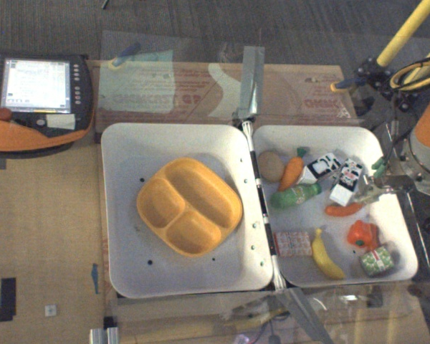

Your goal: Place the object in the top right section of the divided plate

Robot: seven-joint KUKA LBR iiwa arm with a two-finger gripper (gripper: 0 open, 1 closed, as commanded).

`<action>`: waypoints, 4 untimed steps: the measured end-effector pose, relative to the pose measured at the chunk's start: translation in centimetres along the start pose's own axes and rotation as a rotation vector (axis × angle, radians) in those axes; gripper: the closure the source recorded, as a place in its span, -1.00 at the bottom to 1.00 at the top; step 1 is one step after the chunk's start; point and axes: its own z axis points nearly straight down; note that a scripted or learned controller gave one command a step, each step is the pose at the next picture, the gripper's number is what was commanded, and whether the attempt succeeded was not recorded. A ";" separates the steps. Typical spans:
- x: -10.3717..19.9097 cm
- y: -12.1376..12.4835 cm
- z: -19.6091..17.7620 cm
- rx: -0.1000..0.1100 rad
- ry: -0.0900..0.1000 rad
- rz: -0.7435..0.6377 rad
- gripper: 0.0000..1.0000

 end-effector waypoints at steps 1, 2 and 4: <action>-1.7 -3.6 7.2 0.002 0.001 0.278 1.00; 7.4 -0.1 0.9 0.004 0.000 0.240 1.00; 26.9 -2.5 2.8 0.006 0.000 0.020 1.00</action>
